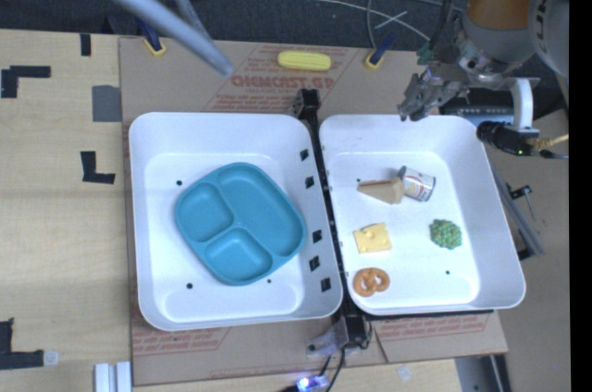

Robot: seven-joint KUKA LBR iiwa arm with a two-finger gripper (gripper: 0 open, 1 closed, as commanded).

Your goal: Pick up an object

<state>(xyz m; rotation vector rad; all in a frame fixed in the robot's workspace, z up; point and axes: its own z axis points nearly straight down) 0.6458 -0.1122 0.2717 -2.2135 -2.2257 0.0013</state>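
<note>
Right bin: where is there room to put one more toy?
The right bin is bare along its back, below the gripper, and at its front right, past the broccoli. The cone, can, cheese and pretzel crowd the middle and left.

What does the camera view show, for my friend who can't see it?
A grey robot arm's gripper hovers at the far edge of the right white bin, which holds a pretzel, yellow cheese slice, green broccoli and small can. The left white bin holds a blue divided plate.
</note>
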